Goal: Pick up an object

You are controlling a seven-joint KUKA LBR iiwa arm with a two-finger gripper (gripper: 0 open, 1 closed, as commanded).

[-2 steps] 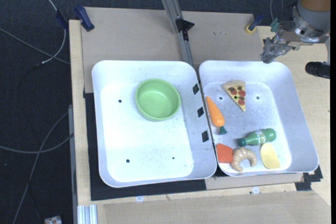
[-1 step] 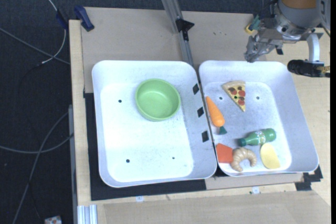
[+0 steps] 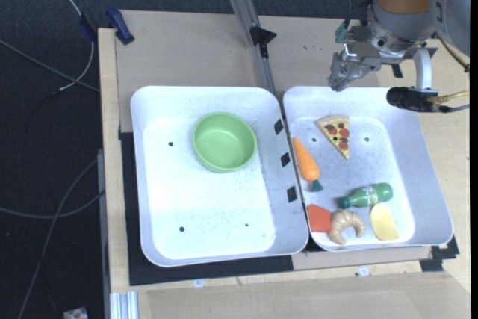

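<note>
End effector [image 3: 345, 77], fingers' state can't tell, hovers at right bin's far rim; pizza [image 3: 334, 134] lies just nearer cam, pointing toward near-right.

Light green bowl [image 3: 225, 141] in my white left bin [image 3: 149, 183]. White right bin [image 3: 418, 153]: orange carrot [image 3: 305, 159] with green tip, yellow pizza slice [image 3: 334, 134] with red dots, green bottle [image 3: 367, 196], red block [image 3: 319, 217], tan croissant [image 3: 346, 225], yellow lemon slice [image 3: 384, 223]. Surface [image 3: 187, 48] is tan. My hand [image 3: 343, 78] is grey metal.
</note>
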